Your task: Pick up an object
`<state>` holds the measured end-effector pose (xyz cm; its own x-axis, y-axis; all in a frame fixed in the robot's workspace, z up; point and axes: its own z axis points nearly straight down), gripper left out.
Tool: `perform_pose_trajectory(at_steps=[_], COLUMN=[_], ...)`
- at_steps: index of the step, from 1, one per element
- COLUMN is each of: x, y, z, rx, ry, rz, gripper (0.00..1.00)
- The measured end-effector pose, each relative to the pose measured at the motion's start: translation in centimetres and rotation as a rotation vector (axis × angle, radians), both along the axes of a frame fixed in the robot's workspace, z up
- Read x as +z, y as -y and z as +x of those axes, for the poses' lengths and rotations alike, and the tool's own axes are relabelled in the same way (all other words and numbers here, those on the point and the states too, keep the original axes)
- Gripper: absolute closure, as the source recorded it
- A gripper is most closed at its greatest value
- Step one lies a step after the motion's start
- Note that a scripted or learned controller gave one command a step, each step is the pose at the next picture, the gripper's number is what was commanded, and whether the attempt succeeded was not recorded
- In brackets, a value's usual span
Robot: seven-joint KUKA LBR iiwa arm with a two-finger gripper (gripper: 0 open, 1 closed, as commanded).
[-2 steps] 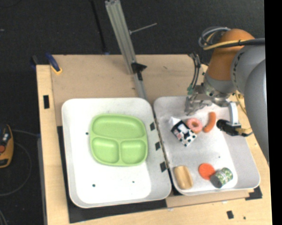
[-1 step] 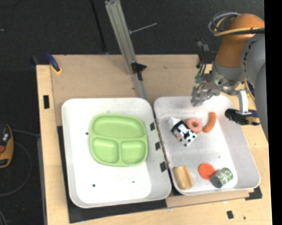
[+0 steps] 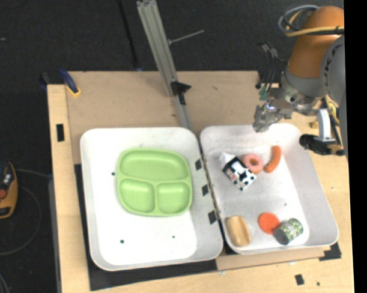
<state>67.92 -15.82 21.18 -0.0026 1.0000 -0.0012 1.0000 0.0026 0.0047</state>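
the gripper (image 3: 265, 123) hangs over the far edge of the right bin (image 3: 305, 187), near that bin's far middle, with nothing visible between its fingers; whether it is released or clenched cannot be told from this angle. the arm (image 3: 309, 54) enters from the right, its orange band above the wrist. in the right bin, a black-and-white cube (image 3: 238, 171) lies toward the far left part, touching or just beside a pink ring (image 3: 253, 162). an orange sausage (image 3: 273, 159) lies just beside the ring, tilted, closer to the far right corner. along the near edge sit a tan roll (image 3: 238, 230) toward the near left corner, an orange disc (image 3: 268, 221) near the middle, and a green can (image 3: 288, 230) on its side, touching or just beside the disc. the left bin (image 3: 102, 236) carries a green tray (image 3: 154, 182) with three compartments, set in its centre toward the far edge. both bins rest side by side on the bench (image 3: 115, 97), their inner edges touching.
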Motion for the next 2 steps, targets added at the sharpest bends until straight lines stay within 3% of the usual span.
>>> perform_pose_trajectory(at_steps=[2], x=[0.7], y=[-10.4], z=[-5.4], rx=[0.003], ry=[-0.005], rz=[0.002], gripper=[1.0])
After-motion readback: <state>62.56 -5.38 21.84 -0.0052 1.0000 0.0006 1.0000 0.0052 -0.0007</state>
